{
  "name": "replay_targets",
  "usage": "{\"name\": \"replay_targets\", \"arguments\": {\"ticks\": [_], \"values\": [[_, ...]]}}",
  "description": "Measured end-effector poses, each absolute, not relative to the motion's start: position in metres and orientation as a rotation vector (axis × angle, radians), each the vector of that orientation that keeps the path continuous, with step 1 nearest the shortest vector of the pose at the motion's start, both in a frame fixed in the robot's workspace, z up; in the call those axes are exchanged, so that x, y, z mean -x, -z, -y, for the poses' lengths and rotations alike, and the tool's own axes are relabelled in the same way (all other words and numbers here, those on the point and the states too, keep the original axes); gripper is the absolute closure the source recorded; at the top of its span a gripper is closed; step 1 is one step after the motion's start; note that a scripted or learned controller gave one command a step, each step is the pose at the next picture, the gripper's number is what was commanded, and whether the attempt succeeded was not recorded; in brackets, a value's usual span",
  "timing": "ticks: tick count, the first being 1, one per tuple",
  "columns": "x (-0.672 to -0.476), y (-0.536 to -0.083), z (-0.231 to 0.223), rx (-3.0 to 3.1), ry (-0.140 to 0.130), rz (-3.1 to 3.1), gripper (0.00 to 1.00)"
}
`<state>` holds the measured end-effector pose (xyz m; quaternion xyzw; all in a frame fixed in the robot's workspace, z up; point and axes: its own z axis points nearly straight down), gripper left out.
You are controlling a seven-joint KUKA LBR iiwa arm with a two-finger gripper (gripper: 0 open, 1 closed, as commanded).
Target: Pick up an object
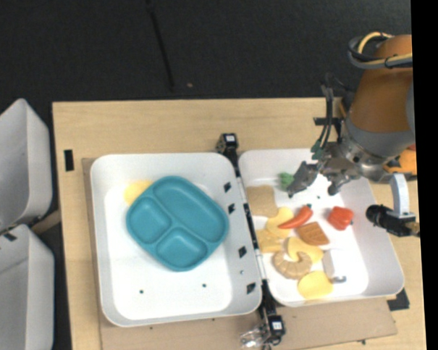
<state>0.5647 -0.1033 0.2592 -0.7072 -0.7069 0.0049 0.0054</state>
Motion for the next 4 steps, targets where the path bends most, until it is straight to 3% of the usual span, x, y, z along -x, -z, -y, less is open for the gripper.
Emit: {"name": "replay_targets", "arguments": {"ticks": [1, 3, 4], "values": [[-0.566, -0.264, 0.103, 2.217, -0.006, 2.222, 0.00], [-0.569, -0.133, 0.102, 2.219, -0.011, 2.215, 0.00], [-0.572, -0.102, 0.106, 2.232, -0.002, 2.223, 0.00]]}}
